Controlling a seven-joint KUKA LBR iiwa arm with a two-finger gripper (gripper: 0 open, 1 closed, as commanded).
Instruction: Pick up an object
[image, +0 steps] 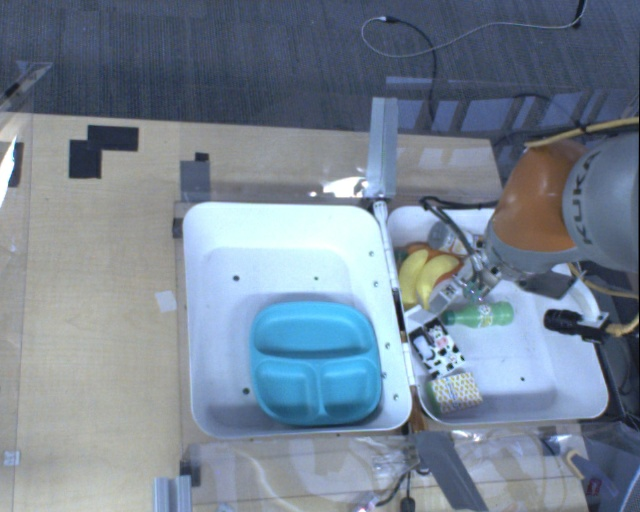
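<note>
In the right bin (560, 390), my gripper (466, 288) hangs low between a yellow banana bunch (420, 276) on its left and a green bottle (486, 316) lying on its side just below it. Whether it touches either one I cannot tell. A black-and-white patterned item (437, 347) lies in front of the bananas. A speckled yellowish pouch (455, 391) sits at the bin's near left corner. The arm's orange band (535, 205) covers the far right part of this bin.
The left bin (205, 300) holds a blue divided plate (315, 362) in its near half. A metal post (382, 150) stands at the back between the bins. Bare white floor shows in the right bin's near right part.
</note>
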